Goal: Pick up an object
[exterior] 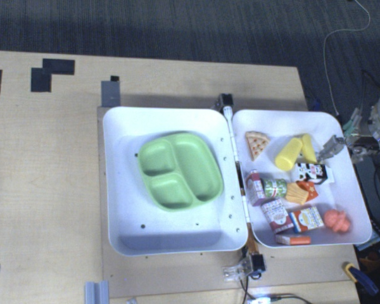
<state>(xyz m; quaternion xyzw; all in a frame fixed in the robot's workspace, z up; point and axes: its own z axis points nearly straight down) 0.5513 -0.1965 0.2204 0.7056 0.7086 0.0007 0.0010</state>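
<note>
The gripper (337, 145) stood at the right edge of the right bin (361, 198), low over its upper right part, and from where I stood I could not tell its state or see anything held by it. The nearest things lay to its left: a yellow banana-like toy (289, 154), with its long axis running from lower left to upper right, and a smaller yellow piece (306, 146) just beside it, nearly upright in the view. Just below these was a black and white carton (310, 172), which was the closest thing under the gripper, a little down and to the left. I judged that the coming move would be a short reach leftward and downward, and that the jaws would need to close across the narrow side of the banana toy, not along it. A waffle slice (257, 144) lay alone near the dividing wall, with open floor around it, so it looked easier to take. The lower half of the bin was crowded: a small can (269, 188), boxes (291, 217) and a pink toy (336, 221) lay close together, some touching. The left bin (123, 233) held a green divided plate (179, 170), well apart from the arm.
</note>
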